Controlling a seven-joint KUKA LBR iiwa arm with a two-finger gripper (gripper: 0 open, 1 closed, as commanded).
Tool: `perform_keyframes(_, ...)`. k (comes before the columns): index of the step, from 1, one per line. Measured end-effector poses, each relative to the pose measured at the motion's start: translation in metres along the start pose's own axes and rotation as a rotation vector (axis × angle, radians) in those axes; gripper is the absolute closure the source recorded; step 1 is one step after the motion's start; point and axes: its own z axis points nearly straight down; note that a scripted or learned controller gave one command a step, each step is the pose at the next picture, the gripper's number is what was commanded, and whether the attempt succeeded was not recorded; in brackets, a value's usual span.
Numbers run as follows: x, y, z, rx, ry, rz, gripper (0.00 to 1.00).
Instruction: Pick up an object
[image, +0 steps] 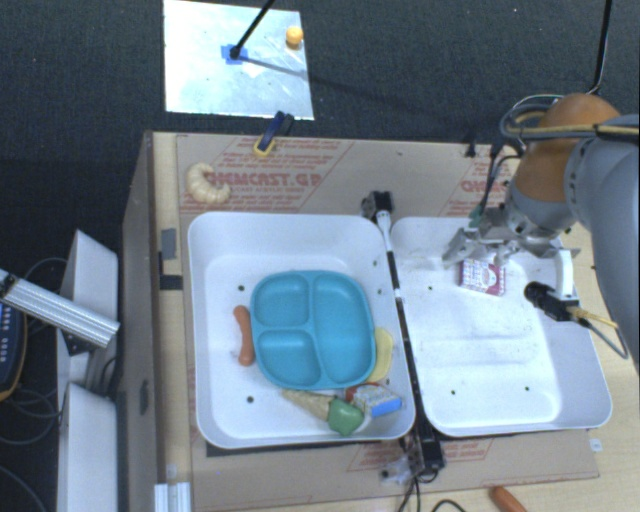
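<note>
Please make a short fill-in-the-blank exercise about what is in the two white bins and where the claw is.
1. The blue divided plate lies in the ____ bin.
2. The claw is above the ____ bin.
3. The small pink-and-white packet lies just below the ____.
4. The orange sausage lies to the ____ of the plate.

Missing words: left; right; claw; left

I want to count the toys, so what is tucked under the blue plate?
A yellow piece pokes out from under the blue plate at its right edge, and a cone at its bottom. Anything fully beneath stays hidden.
</note>
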Motion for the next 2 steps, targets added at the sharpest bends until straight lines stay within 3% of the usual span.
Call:
perform_keyframes(1, -0.0015, 0.0013, -0.0123, -0.005, -0.003, -0.002, 1.0)
perform_keyframes(2, -0.0015, 0.0013, -0.0122, -0.004, -0.003, -0.003, 0.0)
